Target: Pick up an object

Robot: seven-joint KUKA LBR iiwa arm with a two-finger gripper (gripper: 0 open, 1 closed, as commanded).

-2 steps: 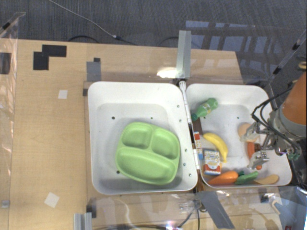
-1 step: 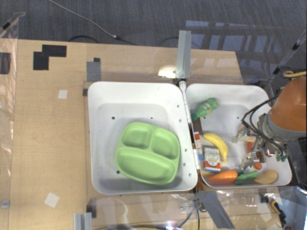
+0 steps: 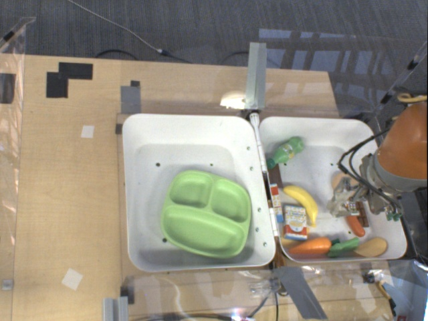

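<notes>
Two white bins sit side by side on the wooden bench [image 3: 60, 199], and much of the right bin [image 3: 314, 129] is hard to read where the arm [image 3: 404, 149] comes in over it. The gripper [image 3: 348, 202] hangs low over that bin's right half, a tangle of metal and cable; whether it is open, closed or gripping anything, I cannot tell. Just beside it lies a small red-orange piece [image 3: 356, 226], partly covered, maybe a sausage. A pale rounded thing [image 3: 339, 180] peeks out behind the gripper, too hidden to name.

Clearer are a yellow banana [image 3: 302, 202], curved, lying near the bin's middle, and a small printed carton [image 3: 295, 222] touching it on the near side. An orange carrot with a green top [image 3: 319, 247] lies along the near wall, next to a tan potato-like lump [image 3: 372, 247]. A green bottle [image 3: 285, 151] rests tilted at the far left corner.

In the left bin [image 3: 144, 139] lies a green divided plate [image 3: 206, 213].
</notes>
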